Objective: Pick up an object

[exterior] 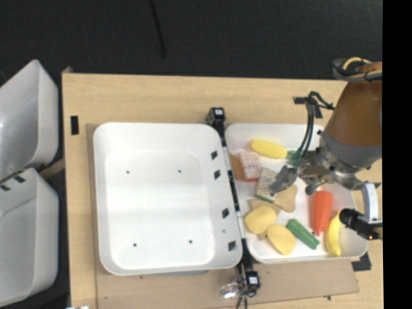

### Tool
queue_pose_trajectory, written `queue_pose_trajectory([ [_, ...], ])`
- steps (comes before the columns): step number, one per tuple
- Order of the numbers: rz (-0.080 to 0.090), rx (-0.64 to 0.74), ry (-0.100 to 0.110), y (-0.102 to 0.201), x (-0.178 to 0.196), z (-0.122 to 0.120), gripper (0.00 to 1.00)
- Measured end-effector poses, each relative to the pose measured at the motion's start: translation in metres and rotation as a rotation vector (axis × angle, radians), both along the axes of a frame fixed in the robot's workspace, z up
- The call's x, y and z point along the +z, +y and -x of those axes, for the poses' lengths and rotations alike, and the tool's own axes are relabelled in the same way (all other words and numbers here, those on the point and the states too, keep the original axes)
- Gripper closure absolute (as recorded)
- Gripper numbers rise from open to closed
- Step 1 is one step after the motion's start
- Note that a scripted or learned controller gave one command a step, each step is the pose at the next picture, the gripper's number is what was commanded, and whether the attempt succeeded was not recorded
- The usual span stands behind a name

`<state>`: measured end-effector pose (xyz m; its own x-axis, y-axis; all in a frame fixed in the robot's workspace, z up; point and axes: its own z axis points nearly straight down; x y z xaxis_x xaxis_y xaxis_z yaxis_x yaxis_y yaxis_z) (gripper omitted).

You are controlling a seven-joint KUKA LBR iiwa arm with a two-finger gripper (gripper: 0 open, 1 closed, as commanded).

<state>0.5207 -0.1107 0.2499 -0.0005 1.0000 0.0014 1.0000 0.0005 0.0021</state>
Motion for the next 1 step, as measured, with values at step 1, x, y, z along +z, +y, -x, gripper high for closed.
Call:
queue_pose_trajectory([
  [1,0.0,0.003,0.003,0.0364,-0.0521,0.0087,0.0],
])
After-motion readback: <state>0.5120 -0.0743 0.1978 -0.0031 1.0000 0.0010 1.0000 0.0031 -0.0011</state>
